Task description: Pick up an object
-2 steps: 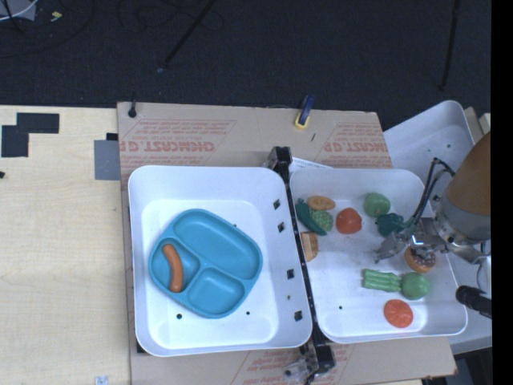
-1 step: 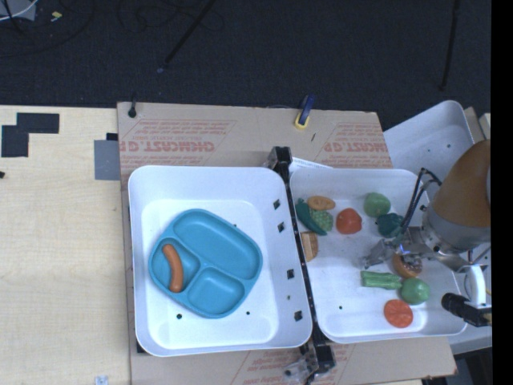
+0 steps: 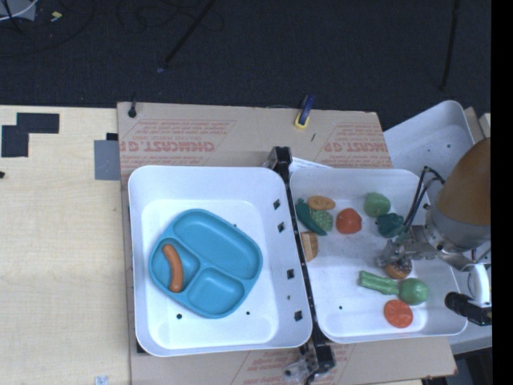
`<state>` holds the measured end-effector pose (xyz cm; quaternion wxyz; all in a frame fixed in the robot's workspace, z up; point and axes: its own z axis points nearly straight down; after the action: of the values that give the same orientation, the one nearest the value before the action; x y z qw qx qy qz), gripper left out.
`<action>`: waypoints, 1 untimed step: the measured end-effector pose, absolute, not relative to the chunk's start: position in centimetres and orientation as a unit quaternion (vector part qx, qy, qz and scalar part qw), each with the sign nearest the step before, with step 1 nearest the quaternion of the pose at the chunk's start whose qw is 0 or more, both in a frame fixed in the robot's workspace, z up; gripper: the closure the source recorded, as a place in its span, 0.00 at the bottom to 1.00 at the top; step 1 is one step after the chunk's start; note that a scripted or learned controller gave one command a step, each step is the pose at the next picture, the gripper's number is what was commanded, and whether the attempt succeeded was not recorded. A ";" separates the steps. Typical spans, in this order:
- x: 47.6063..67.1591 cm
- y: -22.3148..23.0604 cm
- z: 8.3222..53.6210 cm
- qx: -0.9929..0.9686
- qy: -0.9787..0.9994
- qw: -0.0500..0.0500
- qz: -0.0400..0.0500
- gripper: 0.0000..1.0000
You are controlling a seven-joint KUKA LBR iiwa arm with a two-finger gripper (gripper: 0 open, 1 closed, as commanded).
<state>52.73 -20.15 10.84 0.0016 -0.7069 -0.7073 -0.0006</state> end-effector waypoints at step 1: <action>53.0 -19.3 15.6 -0.707 -0.707 -0.001 -0.001 1.00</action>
<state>52.96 -19.30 15.59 -0.0005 -0.7068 -0.7074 -0.0006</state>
